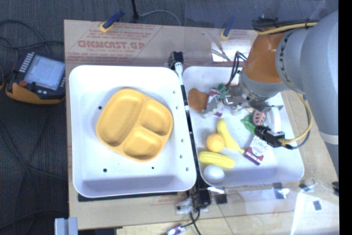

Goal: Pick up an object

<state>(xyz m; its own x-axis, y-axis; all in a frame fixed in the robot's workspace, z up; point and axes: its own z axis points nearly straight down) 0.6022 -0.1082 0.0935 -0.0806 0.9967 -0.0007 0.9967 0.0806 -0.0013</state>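
Observation:
My gripper (219, 100) is low in the right bin (286, 165), near its back left. It hangs just right of a brown rounded object (196, 98) and close to it; whether they touch is unclear. A small green item (222, 87) lies right behind the gripper. In front of it lie a yellow banana (229, 135), an orange ball (215, 143), a yellow corn cob (216, 159) and a white egg (214, 173). A watermelon slice (259, 117) and a dark red packet (255, 151) lie to the right, under the wrist.
The left bin (82, 173) holds a yellow divided plate (135, 123). A black rail (185, 107) separates the bins. The grey arm with its orange band (264, 63) covers the right bin's back right. A handheld pendant (37, 77) lies on the floor at left.

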